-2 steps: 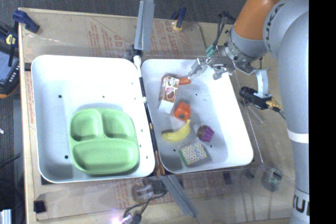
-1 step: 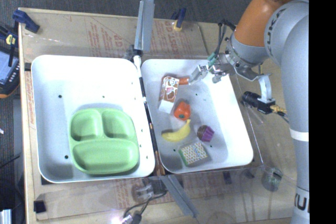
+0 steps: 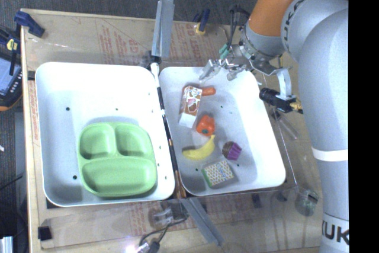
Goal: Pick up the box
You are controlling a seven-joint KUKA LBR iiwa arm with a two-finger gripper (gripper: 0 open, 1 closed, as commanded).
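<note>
A brown and white carton box (image 3: 190, 104) lies on its side in the right bin (image 3: 267, 145), near the far left part. A flat green patterned box (image 3: 218, 173) lies near the bin's front edge. My gripper (image 3: 221, 70) hangs over the far rim of the right bin, up and to the right of the carton and apart from it. Its fingers (image 3: 208, 71) are spread open with nothing between them.
A small orange carrot piece (image 3: 208, 90) lies beside the carton. An orange pepper (image 3: 205, 125), a banana (image 3: 199, 151) and a purple item (image 3: 231, 150) are mid-bin. The left bin (image 3: 53, 98) holds a green divided tray (image 3: 117, 158). The grey arm (image 3: 314, 68) fills the right side.
</note>
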